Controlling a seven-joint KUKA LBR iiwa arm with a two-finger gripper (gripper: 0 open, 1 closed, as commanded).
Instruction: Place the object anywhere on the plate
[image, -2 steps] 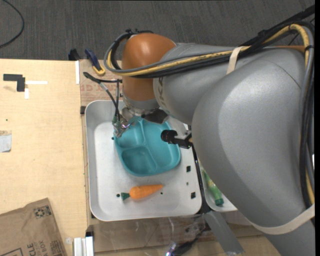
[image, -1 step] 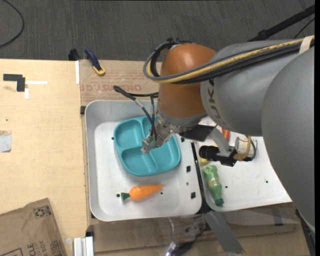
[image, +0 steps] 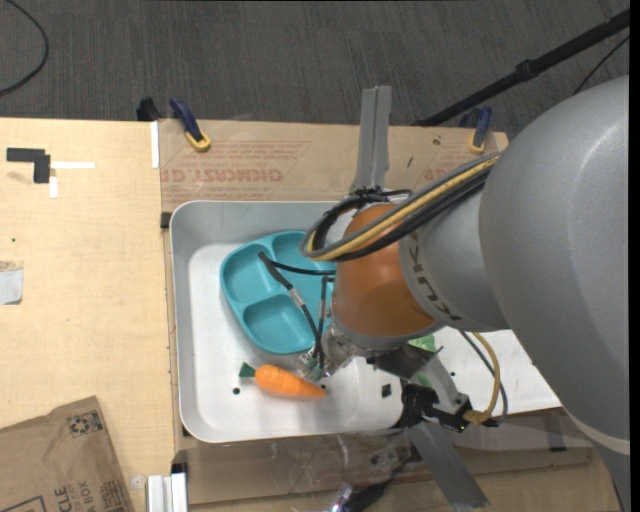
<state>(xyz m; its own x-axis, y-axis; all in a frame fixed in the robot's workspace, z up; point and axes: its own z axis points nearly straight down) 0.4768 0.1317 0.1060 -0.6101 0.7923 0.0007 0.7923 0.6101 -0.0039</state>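
The orange carrot (image: 288, 382) lies on the floor of the white bin (image: 200, 330) just below the teal 2-compartment plate (image: 262, 292), beside the end effector (image: 322, 365), whose grip I cannot tell under the grey arm (image: 520, 230).

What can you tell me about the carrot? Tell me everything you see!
The carrot is a small orange toy, smooth and likely plastic, thick at its left end and tapering to a point on the right. A dark green bit sits by its thick end, perhaps its leafy top. It lies flat on the floor of the white bin, near the front edge, just below the teal plate and not on it. The arm's wrist hangs right above its pointed end.
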